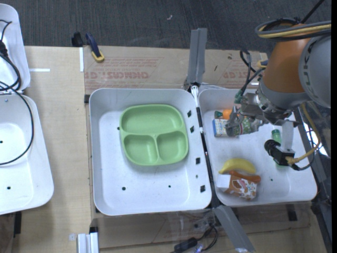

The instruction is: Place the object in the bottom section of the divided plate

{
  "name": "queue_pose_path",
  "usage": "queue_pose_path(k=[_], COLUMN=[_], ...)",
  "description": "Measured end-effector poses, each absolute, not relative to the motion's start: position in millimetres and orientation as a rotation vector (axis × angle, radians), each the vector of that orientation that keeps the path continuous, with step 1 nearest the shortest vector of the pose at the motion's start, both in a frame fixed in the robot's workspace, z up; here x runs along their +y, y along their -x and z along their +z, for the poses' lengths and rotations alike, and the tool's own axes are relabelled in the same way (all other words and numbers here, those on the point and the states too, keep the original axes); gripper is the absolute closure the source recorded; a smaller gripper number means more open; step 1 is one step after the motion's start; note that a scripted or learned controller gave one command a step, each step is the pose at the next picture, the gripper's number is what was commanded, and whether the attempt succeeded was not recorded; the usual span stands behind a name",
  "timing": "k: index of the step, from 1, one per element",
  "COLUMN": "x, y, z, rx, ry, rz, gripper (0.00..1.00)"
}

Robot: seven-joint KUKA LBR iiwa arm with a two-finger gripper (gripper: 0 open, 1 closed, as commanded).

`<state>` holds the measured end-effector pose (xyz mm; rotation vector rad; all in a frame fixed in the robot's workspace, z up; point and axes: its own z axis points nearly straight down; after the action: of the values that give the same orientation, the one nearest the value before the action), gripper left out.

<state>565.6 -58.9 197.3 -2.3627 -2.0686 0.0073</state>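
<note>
One small carton (220,127) sits just left of the pincer (241,123); grip state unclear.

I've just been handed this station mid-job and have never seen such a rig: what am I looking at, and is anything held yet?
One camera looks down at a slant on two white bins. The grey and orange arm reaches in from the picture's right. Its tool hangs over the right bin, near a small carton; whether it holds anything cannot be told. A banana and a snack packet also lie there. The left bin holds the green divided plate.
</note>
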Motion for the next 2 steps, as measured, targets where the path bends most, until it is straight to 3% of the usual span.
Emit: queue_pose_path(k=[1, 2], x=[11, 60], y=[-605.8, -636.1], z=[190, 191], rx=[-2.184, -2.597], ry=[2.256, 1.769], rz=[0.006, 0.003], gripper=[1.0, 1.0])
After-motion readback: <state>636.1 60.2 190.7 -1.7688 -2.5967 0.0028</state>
